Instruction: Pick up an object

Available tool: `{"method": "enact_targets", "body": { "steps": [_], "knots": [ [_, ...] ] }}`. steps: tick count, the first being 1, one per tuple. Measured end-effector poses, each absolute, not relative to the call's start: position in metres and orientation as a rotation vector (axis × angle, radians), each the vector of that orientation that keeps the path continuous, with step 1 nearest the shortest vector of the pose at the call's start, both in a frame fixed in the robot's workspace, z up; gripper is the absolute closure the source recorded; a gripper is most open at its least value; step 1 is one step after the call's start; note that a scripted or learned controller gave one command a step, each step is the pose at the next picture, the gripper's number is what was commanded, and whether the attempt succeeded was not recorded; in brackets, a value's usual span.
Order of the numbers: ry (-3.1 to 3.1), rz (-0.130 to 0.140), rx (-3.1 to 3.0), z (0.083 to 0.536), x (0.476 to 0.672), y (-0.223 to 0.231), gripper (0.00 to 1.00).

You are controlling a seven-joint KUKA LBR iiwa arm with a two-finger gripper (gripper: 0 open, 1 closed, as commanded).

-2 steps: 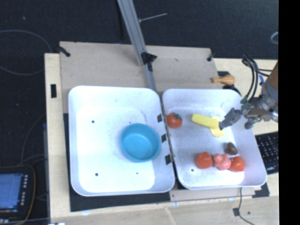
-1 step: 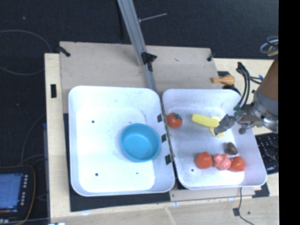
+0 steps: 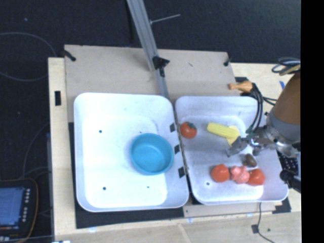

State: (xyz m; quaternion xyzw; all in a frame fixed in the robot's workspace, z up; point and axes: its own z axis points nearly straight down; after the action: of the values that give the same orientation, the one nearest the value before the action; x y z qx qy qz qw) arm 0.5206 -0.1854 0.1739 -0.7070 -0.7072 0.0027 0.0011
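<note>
The right bin [image 3: 202, 108] holds a yellow corn cob [image 3: 222, 130], a small red tomato [image 3: 188, 130] by its left wall, and a row of a red ball [image 3: 219, 173], a pink lump [image 3: 240, 174] and a red piece [image 3: 256, 176] near the front. A small brown object [image 3: 249, 160] lies just above that row. My gripper [image 3: 244, 147] hangs low over the right bin, just right of the corn's end and above the brown object. It looks open, with nothing between its fingers.
The left bin [image 3: 101, 110] holds a blue bowl [image 3: 151, 153] near its right wall. A grey metal pole [image 3: 144, 29] slants down to the back of the divider between the bins. An orange item [image 3: 240, 86] lies behind the right bin.
</note>
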Motion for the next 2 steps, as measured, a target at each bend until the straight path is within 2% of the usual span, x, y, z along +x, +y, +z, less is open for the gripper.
{"method": "enact_targets", "body": {
  "steps": [1,2],
  "knots": [
    [-2.217,0.007,-2.222,0.117,0.516,-0.177,0.00],
    [-2.214,-0.007,-2.232,0.133,0.519,-0.177,1.00]
  ]
}}
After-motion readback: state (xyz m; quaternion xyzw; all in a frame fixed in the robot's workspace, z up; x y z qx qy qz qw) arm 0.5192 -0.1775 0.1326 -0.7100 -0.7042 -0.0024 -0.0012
